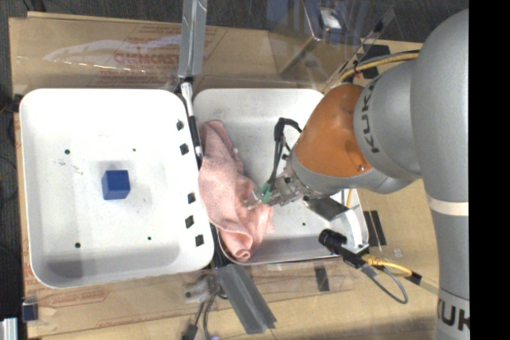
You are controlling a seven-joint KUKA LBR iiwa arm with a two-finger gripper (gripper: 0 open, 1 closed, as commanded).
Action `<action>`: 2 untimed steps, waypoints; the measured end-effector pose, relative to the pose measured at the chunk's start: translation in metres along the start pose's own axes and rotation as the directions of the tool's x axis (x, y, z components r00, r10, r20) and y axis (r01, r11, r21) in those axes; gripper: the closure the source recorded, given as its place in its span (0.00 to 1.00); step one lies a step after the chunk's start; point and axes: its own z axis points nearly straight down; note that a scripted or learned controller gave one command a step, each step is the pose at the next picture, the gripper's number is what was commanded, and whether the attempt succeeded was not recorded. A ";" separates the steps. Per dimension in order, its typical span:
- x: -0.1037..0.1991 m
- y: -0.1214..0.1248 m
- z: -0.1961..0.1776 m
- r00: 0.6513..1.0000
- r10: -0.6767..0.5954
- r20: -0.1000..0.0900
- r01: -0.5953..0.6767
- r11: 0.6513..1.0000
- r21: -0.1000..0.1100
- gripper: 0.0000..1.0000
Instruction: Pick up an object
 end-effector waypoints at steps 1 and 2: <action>-0.003 0.082 -0.186 0.999 -0.034 0.002 0.034 0.999 -0.003 1.00; 0.007 0.145 -0.138 0.945 -0.328 0.002 0.328 0.945 -0.002 1.00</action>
